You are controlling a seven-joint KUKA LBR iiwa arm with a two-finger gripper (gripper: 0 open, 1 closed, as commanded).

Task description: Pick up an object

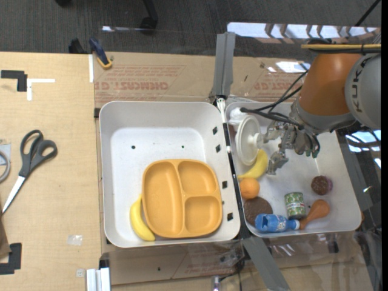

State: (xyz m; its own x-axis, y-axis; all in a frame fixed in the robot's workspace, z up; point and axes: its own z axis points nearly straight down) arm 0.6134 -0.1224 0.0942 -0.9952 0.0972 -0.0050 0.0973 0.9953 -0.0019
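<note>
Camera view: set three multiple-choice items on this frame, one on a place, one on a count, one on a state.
1. Where does the orange divided tray lie?
A. left bin
B. right bin
C. bare bench

2. How many bananas show?
A. one
B. two
C. four

3. How does the blue bottle sit?
A. upright
B. on its side
C. on the tray

Key: 1 A, the tray rests inside the left bin. 2 B, one banana beside the tray, another banana in the right bin. 3 B, the bottle lies flat along the right bin's near wall.
</note>
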